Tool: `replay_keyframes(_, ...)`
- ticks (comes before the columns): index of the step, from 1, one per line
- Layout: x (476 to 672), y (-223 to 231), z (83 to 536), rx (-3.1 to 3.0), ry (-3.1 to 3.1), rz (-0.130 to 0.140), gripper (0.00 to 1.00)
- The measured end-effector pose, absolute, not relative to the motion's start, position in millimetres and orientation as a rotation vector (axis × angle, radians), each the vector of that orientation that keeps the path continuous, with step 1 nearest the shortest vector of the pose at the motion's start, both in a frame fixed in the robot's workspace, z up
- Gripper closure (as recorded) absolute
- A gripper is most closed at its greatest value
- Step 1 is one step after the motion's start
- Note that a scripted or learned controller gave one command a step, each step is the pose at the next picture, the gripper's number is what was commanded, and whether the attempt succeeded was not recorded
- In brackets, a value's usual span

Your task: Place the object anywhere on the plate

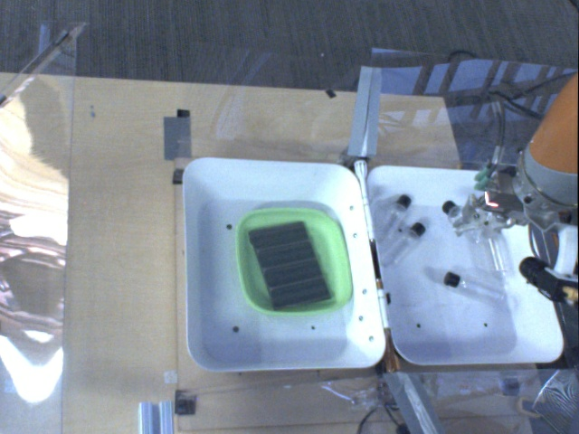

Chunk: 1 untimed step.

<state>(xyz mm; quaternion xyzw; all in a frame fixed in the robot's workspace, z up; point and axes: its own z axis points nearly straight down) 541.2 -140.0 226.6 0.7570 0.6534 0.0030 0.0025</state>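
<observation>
A shallow white plastic bin (194,242) on the pale wooden bench (109,269) holds a lime-green, square, round-cornered plate (247,286), which sits a little toward the bin's near side. A dark grey, ridged, rectangular block (289,263) lies flat on the plate's middle. It is well inside the rim and turned slightly askew to the plate's edges. To the right of the plate, past a narrow seam, a second shallow white bin (470,337) stands against the first. Several small clear vials with black caps (416,230) are scattered over its floor. Two lie nearest the plate's side, a third (450,209) is farther right, and a fourth (455,281) is farther right and nearer the camera. All four are well apart from the block. The grey arm with its orange band (563,138) comes in on the side far from the plate. Its two-finger gripper (484,211) hangs low over the second bin's far right part, close to the third vial. The gripper is pale and blurred against the white floor, so I cannot tell whether it is released or clenched, or whether it has anything in its grasp.
</observation>
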Motion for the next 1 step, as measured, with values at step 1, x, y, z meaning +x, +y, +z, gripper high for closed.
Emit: replay_keyframes(1, 541.2, -140.1, 226.6, 2.374, 2.049, 0.009, 0.0)
